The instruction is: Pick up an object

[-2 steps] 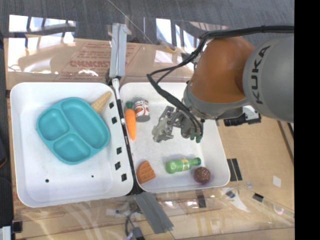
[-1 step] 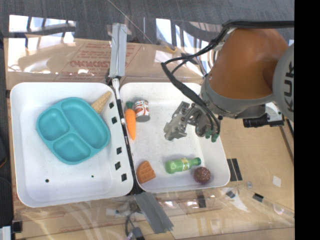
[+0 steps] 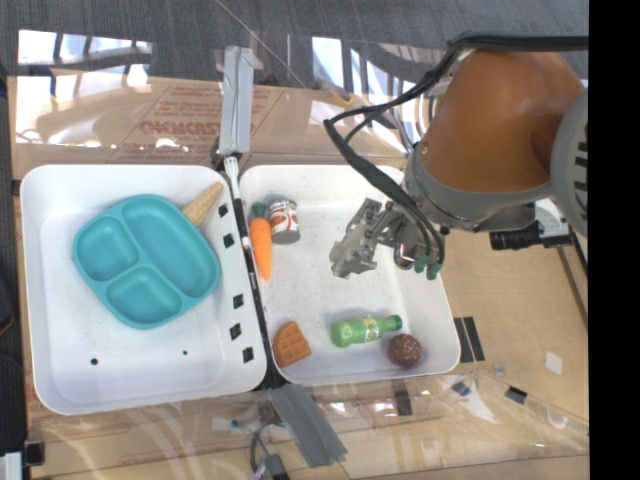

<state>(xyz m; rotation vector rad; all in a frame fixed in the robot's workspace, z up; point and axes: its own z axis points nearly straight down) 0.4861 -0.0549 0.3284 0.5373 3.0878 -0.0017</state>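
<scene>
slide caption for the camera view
Gripper hovers in the right bin among carrot, can and green bottle.

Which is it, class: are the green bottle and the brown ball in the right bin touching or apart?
Apart. The camera view shows a strip of white bin floor between the green bottle, lying on its side, and the brown ball to its right.

No legible text; cardboard (image 3: 170,118) print unreadable.
</scene>
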